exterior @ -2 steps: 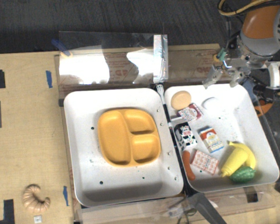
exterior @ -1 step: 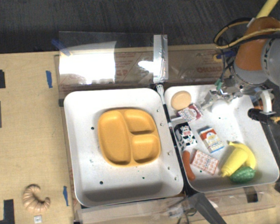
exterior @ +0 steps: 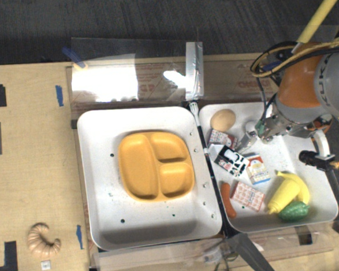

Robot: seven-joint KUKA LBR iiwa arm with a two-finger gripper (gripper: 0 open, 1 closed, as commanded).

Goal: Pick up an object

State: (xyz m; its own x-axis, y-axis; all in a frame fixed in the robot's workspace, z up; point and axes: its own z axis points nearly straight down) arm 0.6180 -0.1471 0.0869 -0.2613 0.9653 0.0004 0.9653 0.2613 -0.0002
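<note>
Two bins on bench (exterior: 33,170), left bin (exterior: 90,166) holds yellow tray (exterior: 156,165), right bin (exterior: 325,208) holds egg (exterior: 223,121), packets (exterior: 236,162), sausage (exterior: 227,199), corn (exterior: 288,190) (green end), tool (exterior: 251,135) low near egg, finger state can't tell, croissant (exterior: 43,240) on bench.

Bright, even overhead light fills the frame. Strong white glare washes out the clear plastic sheet (exterior: 132,79) at upper centre, and the left bin (exterior: 97,183) carries soft shadow along its lower edge. Detail is slightly soft throughout.
</note>
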